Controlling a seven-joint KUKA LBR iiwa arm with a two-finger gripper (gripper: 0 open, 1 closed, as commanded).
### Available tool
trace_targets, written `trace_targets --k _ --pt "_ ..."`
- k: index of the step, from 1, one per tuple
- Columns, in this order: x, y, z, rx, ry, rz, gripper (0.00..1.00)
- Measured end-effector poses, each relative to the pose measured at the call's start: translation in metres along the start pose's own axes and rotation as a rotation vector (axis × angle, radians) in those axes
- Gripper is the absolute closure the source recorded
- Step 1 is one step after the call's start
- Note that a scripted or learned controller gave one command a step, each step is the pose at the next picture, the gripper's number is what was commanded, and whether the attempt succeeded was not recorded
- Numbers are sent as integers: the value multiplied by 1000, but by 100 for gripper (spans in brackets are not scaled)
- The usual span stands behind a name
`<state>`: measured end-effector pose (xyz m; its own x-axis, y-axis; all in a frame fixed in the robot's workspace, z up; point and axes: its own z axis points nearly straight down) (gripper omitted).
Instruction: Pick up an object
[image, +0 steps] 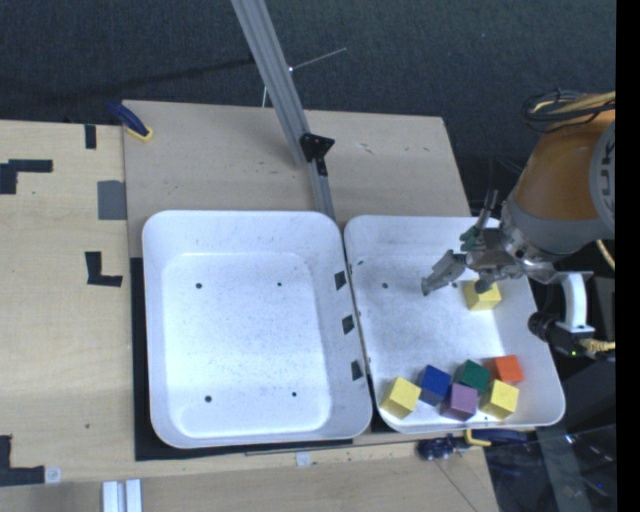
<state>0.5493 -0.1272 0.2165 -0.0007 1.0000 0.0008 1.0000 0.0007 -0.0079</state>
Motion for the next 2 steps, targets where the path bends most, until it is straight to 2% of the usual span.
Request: trace_targets --k 1,2 --pt "-1 -8 63 0 0 1 0" --pt "0 -8 106 0 0 0 0"
